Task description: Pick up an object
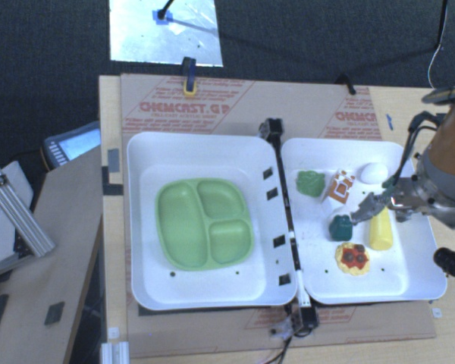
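Five toys here; my fingers (362,212), can't tell if apart, hang just right of the teal block (340,227).

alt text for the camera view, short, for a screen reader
The arm's gripper hangs over the right white bin, just above a dark green toy and beside a yellow piece; nearby lie a light green toy, an orange-and-white item, a white ball and a small pizza toy. The left bin holds a green divided tray.
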{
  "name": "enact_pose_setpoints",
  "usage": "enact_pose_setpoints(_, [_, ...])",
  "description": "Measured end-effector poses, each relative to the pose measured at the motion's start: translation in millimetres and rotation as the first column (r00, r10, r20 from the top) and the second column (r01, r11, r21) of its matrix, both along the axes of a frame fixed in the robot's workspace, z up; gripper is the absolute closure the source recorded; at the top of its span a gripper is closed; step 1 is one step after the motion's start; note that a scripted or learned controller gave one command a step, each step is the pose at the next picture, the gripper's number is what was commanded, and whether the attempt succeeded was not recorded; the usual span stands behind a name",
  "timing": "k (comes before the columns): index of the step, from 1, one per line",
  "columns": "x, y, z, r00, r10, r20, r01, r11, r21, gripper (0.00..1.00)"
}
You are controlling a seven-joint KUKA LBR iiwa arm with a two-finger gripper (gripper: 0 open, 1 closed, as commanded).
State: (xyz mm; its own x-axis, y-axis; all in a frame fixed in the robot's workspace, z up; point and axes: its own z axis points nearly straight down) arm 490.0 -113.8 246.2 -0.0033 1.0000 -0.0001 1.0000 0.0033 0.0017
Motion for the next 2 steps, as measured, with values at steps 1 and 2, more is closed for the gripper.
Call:
enact_pose_setpoints(1, [-3, 3, -62, 1.000, -0.002, -0.006, 0.002, 1.000, 0.001, 0.00])
enact_pose_setpoints(2, [-1, 9, -107, 1.000, -0.002, -0.004, 0.002, 1.000, 0.002, 0.00])
